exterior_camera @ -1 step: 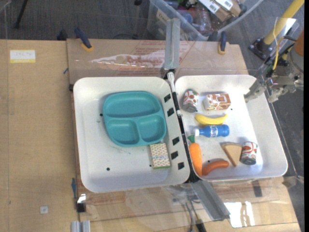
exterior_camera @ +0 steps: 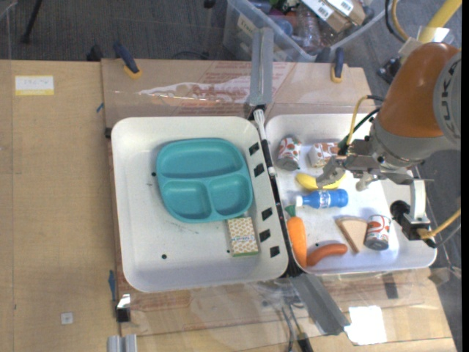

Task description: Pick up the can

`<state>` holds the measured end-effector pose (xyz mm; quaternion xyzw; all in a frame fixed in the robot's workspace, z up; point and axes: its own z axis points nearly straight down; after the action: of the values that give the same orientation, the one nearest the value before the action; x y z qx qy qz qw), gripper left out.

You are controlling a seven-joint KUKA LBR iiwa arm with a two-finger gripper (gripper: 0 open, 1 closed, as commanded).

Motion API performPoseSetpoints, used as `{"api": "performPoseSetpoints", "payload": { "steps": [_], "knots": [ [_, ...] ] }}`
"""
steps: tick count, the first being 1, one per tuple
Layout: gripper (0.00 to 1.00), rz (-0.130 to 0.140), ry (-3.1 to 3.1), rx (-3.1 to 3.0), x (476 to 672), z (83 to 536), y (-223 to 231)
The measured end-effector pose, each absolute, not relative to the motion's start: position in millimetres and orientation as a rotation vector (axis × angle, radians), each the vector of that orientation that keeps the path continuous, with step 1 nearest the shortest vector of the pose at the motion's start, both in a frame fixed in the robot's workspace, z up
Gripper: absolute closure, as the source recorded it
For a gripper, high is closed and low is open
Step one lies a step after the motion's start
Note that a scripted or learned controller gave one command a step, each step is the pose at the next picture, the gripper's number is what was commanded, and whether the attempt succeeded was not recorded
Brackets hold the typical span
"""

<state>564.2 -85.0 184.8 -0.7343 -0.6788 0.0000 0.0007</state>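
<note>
A small red and white can (exterior_camera: pixel 378 232) lies in the right bin (exterior_camera: pixel 410 259), near its front right corner, tipped at a slant and not standing upright. It looks like a thin-walled drink can: light, stiff enough across its ends, but smooth, rounded and easily dented, so I would expect it to roll or slip if pinched off-centre. The safest hold seems to be across the middle of its body, squarely over the widest part.

Just beside it, to its left, rests a tan wedge (exterior_camera: pixel 353 233). Beyond that lie a red sausage shape (exterior_camera: pixel 325 253) and an orange carrot (exterior_camera: pixel 297 239) by the divider. Further back sit a blue bottle (exterior_camera: pixel 323 199) on its side, a yellow banana (exterior_camera: pixel 319 181), and two more red and white patterned items (exterior_camera: pixel 289 151) at the rear.

The gripper (exterior_camera: pixel 350 169) hangs over the middle of this bin, near the banana and apart from the can; I cannot tell how its jaws stand.

The left bin (exterior_camera: pixel 132 196) holds a teal divided plate (exterior_camera: pixel 201 178) and a small patterned box (exterior_camera: pixel 242 236). Both bins sit on the table (exterior_camera: pixel 51 196).
</note>
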Motion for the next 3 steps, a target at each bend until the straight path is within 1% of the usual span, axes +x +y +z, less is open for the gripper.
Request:
{"api": "performPoseSetpoints", "payload": {
  "steps": [1,2,3],
  "knots": [
    [0.0,-0.002,-2.194,-2.252,631.5,170.1,-138.9],
    [0.0,-0.035,-2.142,-2.333,672.5,114.2,-156.3],
    [0.0,-0.051,-2.02,-2.455,645.2,109.4,-104.2]
  ]
}}
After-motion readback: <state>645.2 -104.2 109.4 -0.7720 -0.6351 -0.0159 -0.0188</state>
